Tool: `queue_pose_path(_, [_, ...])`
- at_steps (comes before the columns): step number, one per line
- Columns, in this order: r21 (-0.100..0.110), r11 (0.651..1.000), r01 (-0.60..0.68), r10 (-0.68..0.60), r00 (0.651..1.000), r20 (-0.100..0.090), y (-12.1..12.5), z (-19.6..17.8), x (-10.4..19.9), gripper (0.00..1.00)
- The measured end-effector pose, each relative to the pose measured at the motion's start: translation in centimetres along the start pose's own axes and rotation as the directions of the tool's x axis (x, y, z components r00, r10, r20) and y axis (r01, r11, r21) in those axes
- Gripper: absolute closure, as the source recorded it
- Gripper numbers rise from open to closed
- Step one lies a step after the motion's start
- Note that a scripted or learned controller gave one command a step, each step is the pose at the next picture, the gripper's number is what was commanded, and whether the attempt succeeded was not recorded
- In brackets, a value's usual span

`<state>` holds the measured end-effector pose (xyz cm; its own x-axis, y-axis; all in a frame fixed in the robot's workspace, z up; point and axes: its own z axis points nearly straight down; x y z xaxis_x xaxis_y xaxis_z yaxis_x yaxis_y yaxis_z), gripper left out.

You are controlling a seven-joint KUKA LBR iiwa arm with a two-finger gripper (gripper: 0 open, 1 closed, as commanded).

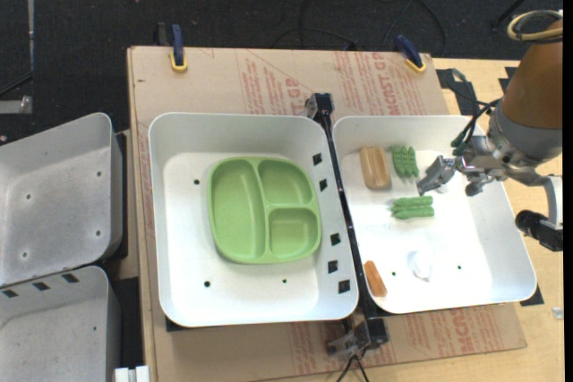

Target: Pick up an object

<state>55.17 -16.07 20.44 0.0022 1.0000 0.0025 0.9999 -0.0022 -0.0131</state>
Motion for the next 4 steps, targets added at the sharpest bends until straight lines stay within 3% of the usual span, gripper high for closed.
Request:
queue_pose_path(1, [-0.013,1.000,0.003,-0.003,1.000,0.003,0.3,-0.7,0.0,0.00])
queue_pose_path(3, [-0.008,1.000,0.001,-0.001,1.000,0.001,0.2,11.0,0.6,0.00])
queue_pose_path(4, [-0.013,1.000,0.000,0.000,1.000,0.003,0.3,9.7,0.6,1.00])
